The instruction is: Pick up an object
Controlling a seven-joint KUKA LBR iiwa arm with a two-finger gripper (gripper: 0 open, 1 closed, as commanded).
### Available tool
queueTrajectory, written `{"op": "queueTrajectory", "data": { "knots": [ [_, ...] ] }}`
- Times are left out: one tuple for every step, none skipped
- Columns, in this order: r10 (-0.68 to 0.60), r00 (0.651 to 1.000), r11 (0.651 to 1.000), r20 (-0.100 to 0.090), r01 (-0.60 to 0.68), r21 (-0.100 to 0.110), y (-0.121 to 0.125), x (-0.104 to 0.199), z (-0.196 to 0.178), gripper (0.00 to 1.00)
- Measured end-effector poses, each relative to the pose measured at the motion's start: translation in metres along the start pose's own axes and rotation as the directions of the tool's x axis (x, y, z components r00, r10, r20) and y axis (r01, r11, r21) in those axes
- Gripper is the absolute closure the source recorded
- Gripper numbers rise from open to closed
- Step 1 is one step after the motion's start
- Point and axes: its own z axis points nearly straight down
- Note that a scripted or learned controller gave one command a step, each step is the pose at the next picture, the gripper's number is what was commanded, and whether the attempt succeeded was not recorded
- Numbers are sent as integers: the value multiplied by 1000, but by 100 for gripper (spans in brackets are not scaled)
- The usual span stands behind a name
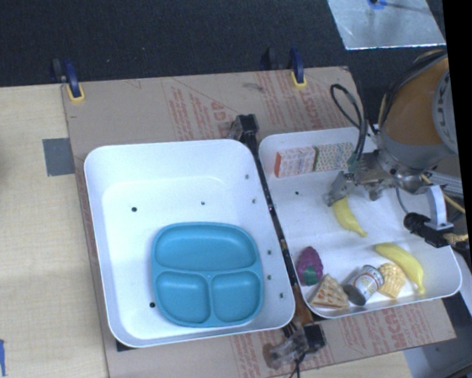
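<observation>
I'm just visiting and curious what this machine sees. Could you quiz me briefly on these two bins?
1. True or false: the blue divided plate lies in the left bin.
2. How many bananas are in the right bin?
3. Which item sits closest to the gripper? A) purple item B) small banana C) tin can

Key: 1 true; 2 two, the small banana and a larger banana; 3 B.

My tabletop carried a brown cardboard sheet, and on that sheet sat two white bins side by side, the left bin and the right bin.
</observation>
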Motion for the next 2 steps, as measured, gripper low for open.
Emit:
{"op": "queueTrajectory", "data": {
  "knots": [
    [-3, 1000, 1000, 0, 3, 1, 0, 0, -11, 100],
    [-2, 1000, 1000, -2, 2, -3, -25, 79, -130, 100]
  ]
}}
